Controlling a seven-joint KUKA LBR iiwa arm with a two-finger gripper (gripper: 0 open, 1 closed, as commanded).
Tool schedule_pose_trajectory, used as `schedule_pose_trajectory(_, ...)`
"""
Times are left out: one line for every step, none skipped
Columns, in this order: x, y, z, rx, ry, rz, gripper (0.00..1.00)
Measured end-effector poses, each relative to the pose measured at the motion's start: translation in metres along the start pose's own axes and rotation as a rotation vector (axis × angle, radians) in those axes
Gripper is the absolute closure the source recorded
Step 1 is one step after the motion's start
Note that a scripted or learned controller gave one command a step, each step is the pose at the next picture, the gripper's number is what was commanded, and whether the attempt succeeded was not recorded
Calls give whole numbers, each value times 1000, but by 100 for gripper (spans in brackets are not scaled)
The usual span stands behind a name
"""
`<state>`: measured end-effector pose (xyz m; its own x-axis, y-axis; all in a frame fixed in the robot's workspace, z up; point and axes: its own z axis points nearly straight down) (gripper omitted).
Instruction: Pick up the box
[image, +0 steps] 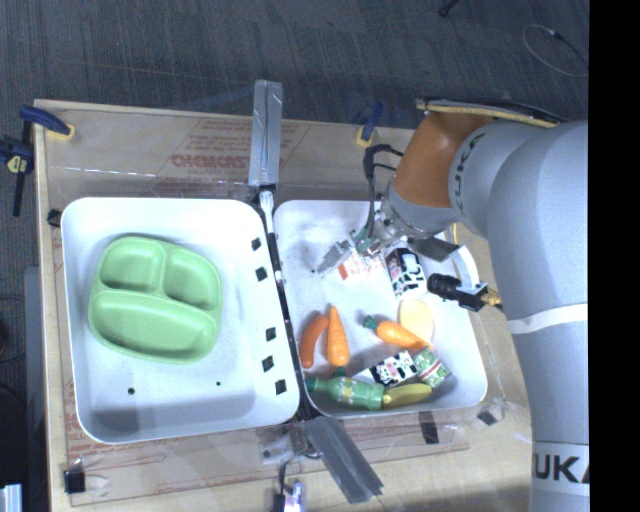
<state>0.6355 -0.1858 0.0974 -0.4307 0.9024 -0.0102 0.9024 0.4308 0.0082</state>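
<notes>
A small white and orange box (358, 268) lies in the upper middle of the right bin (300, 225). My gripper (345, 252) reaches down into that bin from the right, its metal tip just above and left of the box, touching or nearly touching it. The grey wrist and orange band (430, 165) hang over the bin's far right corner and hide part of its floor.
A black-and-white spotted carton (405, 272) stands right of the box. Two carrots (327, 338), a third carrot (400, 333), a pale slice (418, 320), another spotted pack (397, 370) and a green bottle (345, 390) fill the near part. A green divided plate (155, 297) sits in the left bin.
</notes>
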Motion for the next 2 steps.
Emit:
schedule_pose_trajectory(-1,1,-8,3,0,-4,100)
schedule_pose_trajectory(-1,1,-8,3,0,-4,0)
